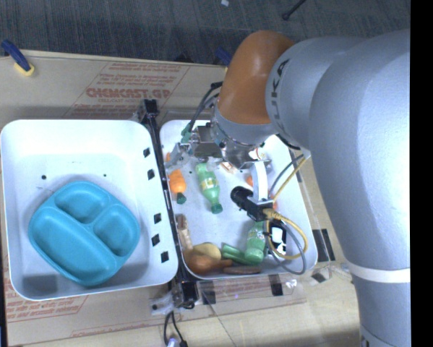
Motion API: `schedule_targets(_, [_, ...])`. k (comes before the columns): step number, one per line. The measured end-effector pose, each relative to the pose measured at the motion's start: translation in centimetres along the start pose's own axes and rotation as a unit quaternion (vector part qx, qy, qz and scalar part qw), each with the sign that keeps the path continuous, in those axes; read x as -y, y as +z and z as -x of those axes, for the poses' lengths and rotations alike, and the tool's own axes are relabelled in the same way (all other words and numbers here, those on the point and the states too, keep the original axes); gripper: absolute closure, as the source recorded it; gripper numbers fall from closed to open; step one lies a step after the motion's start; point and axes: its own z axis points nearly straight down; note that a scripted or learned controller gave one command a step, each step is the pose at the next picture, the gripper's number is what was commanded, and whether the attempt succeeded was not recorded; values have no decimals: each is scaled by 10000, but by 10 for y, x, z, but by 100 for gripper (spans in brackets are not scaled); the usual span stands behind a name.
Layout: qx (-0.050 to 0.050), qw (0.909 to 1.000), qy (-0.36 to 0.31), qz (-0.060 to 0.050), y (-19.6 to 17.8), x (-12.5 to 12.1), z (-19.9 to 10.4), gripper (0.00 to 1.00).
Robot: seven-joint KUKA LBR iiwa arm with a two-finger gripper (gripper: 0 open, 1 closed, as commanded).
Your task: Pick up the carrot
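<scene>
The carrot (177,183), small and orange, lies in the right bin (297,207) close to its left wall. My gripper (194,146) hangs over the bin's far left part, just above and to the right of the carrot. The big grey wrist with its orange band covers most of the gripper. Nothing shows between the gripper and the carrot.
A green bottle (208,187) lies right of the carrot. More green pieces (248,250) and a yellow-brown item (205,254) sit by the bin's near wall. The left bin (17,144) holds a blue divided plate (84,230).
</scene>
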Motion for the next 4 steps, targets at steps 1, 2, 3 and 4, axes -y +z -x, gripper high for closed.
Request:
schedule_targets(1, [0, 10000, 1, 0, 0, 0, 0, 0])
schedule_targets(2, [0, 10000, 1, 0, 0, 0, 0, 0])
schedule_targets(3, [0, 10000, 1, 0, 0, 0, 0, 0])
schedule_targets(4, [0, 10000, 1, 0, 0, 0, 0, 0])
